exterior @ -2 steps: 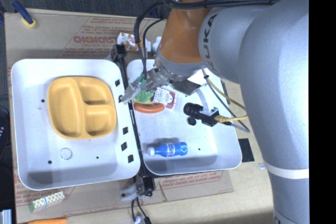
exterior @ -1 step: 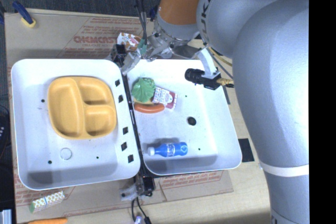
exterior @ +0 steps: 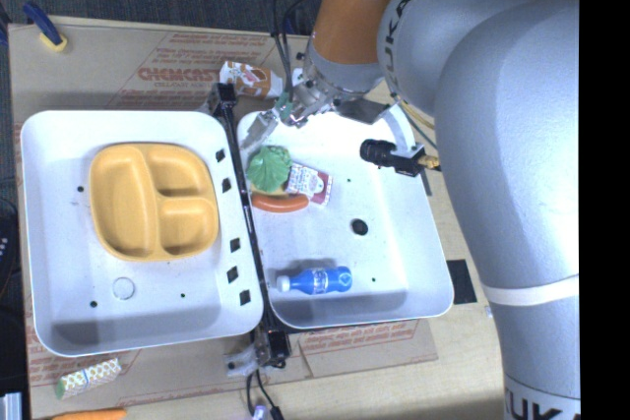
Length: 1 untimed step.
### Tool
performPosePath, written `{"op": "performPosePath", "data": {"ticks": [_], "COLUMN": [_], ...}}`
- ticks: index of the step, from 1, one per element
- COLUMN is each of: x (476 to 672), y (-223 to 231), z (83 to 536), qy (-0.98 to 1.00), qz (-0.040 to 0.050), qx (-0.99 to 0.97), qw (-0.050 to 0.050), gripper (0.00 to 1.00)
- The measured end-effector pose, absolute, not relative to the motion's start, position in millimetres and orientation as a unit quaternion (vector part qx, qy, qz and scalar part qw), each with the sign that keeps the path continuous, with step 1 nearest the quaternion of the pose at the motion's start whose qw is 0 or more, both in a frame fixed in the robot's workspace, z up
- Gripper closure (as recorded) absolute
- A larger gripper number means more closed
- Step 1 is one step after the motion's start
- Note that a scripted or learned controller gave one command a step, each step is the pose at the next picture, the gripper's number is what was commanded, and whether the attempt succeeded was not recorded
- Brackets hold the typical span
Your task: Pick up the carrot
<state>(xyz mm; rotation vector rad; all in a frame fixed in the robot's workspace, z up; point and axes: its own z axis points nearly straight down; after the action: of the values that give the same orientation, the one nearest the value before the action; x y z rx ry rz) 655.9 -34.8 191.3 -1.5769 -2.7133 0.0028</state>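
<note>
The carrot [exterior: 280, 203] lies flat in the right bin [exterior: 394, 256], close to that bin's left wall, its length running left to right. A green leafy toy vegetable [exterior: 268, 167] sits just above it, touching or nearly touching, and a small red and white packet [exterior: 310, 184] rests beside its right end. The pincer [exterior: 264, 127] hangs at the upper left corner of the right bin, above the green vegetable and apart from the carrot; whether it is wide or narrow I cannot tell. A blue bottle [exterior: 317, 281] lies on its side near the bin's front wall. The left bin [exterior: 49, 241] holds 1 yellow divided tray [exterior: 154, 201]. Both bins sit on the counter [exterior: 148, 54].
</note>
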Motion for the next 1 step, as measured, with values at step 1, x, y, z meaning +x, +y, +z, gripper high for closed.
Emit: {"op": "performPosePath", "data": {"ticks": [1], "x": [656.8], "y": [-26.7], "z": [210.0], "qy": [-0.881], "qz": [-0.0001], "qx": [-0.473], "qw": [0.0], "gripper": [0.0]}}
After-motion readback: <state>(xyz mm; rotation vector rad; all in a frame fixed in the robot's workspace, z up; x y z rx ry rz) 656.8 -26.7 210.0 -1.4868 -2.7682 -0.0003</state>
